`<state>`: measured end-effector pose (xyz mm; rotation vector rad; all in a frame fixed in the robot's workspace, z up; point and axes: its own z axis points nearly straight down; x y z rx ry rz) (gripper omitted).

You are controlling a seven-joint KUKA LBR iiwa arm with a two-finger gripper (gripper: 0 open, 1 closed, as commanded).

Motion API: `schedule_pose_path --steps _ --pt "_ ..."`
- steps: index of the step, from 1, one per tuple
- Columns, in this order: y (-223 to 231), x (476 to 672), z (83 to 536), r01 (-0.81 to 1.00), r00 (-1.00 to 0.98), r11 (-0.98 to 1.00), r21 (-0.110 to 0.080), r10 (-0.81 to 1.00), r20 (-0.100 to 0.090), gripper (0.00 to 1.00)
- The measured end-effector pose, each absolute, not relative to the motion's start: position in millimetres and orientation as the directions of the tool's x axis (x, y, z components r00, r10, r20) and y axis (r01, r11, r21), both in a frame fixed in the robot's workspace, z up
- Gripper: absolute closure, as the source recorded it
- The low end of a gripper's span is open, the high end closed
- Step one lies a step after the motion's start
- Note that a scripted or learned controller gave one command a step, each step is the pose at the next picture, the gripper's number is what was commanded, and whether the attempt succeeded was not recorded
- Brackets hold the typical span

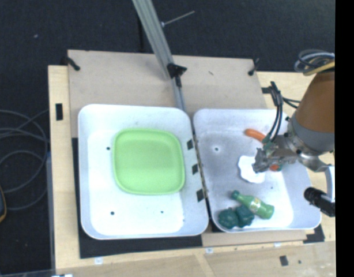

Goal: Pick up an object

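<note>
A grey arm with a broad orange band reaches in from the right over the right bin, a shallow white tray with rounded corners and a scuffed, matte floor. Its dark metal end effector hangs low over the middle of that bin, directly above a flat white object of irregular outline; how far the end effector is open cannot be told from this angle, and nothing is seen in its hold. Black cables loop from the wrist up toward the bin's far edge.

Just beyond the end effector lies a small orange piece, slender and smooth like a toy carrot. Near the bin's front wall a green bottle, glossy plastic with a paler, yellowish end, lies on its side at a slant. Touching it on the left sits a dark teal lump, knobbly and rounded.

The left bin, of the same white make, carries a lime-green plate, square with soft corners and a raised rim, lying flat near the centre.

Both bins rest side by side on a pale wooden bench, with a ribbed aluminium bar rising at a slant from behind the seam between them.
</note>
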<state>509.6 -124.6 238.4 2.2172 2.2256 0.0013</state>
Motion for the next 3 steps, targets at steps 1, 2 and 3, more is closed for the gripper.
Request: schedule_pose_path --steps 1,2,3 --pt "-73 520.6 249 1.0 -0.004 0.004 0.002 1.0 0.001 1.0" --pt "-27 539.2 249 1.0 -0.004 0.004 0.0 1.0 0.001 1.0" --pt "24 547.2 258 1.0 -0.004 0.004 0.001 1.0 0.001 1.0"
